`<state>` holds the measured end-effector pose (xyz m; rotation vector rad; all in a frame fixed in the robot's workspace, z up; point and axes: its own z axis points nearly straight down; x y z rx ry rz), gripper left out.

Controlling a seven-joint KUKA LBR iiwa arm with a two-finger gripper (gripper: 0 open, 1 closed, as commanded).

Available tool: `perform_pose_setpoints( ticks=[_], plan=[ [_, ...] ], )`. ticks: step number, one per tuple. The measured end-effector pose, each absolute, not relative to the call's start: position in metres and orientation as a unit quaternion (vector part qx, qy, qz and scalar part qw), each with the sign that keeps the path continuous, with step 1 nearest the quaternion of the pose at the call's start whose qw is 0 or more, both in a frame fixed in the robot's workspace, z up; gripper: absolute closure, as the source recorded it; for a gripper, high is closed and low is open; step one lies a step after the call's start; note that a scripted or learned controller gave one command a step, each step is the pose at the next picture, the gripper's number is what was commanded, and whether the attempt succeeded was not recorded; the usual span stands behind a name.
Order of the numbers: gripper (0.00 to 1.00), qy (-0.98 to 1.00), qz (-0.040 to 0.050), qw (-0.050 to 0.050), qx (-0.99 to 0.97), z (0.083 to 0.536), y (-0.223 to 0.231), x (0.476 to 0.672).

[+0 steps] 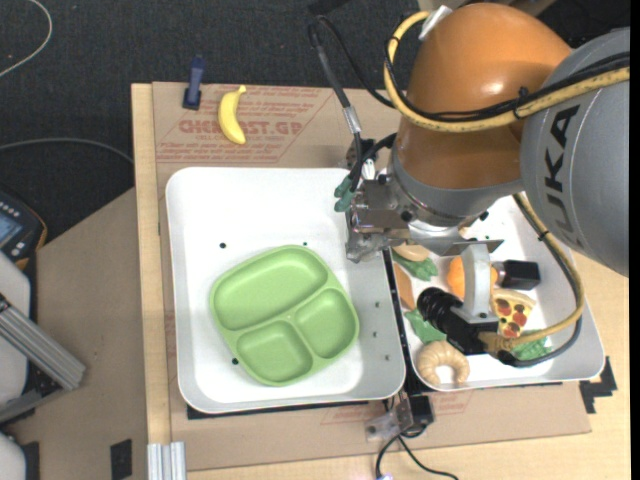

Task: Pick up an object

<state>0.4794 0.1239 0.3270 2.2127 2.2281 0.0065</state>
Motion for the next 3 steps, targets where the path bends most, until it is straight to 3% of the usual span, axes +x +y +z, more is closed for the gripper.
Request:
perform_pose_setpoints(
  ticks=[3],
  plan=[
    [1.00,0.709,0.0017,0.002,0.706,0.356,0.121,0.481]
  ],
)
